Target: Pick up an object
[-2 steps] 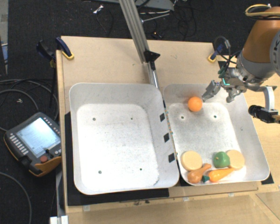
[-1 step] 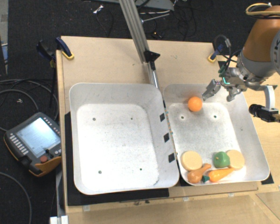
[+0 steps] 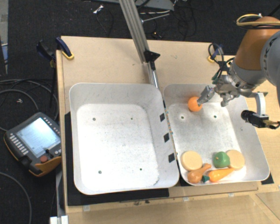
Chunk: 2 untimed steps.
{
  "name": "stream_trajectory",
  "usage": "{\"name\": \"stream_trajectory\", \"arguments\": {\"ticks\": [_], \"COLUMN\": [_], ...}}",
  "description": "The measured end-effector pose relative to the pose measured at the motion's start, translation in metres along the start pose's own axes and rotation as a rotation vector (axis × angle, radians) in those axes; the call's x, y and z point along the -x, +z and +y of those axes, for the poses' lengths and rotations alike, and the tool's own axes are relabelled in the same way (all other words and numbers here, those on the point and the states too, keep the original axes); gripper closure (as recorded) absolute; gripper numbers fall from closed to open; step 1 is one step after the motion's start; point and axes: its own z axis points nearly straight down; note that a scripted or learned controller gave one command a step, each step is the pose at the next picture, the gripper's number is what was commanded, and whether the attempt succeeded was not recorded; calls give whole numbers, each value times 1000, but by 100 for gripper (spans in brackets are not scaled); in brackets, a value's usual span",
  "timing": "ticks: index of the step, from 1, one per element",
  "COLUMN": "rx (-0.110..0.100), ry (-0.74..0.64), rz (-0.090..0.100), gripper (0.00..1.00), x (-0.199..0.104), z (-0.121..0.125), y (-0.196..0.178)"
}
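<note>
The gripper point(image 3: 216, 96) hung with fingers apart, one fingertip beside the orange ball point(image 3: 194, 104) at the right bin's point(image 3: 252, 143) eleven o'clock. Closing off-centre, I judged, could squirt the round ball away.

A pale wooden table point(image 3: 107, 59) carries two shallow white plastic bins: the left bin point(image 3: 116, 134) and the right bin point(image 3: 214, 129) sit side by side, touching. A grey metal pole point(image 3: 135, 24) slants up from between them. On the dark floor at left lies an orange-edged control pendant point(image 3: 34, 143) among black cables point(image 3: 18, 97).
</note>
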Motion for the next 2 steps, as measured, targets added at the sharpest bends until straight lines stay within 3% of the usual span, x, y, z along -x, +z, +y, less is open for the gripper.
{"name": "stream_trajectory", "arguments": {"ticks": [1,2], "rx": [-1,-2], "ry": [1,-1], "rz": [1,0], "gripper": [0,100], "x": [-1,0], "z": [-1,-1], "y": [54,41]}}
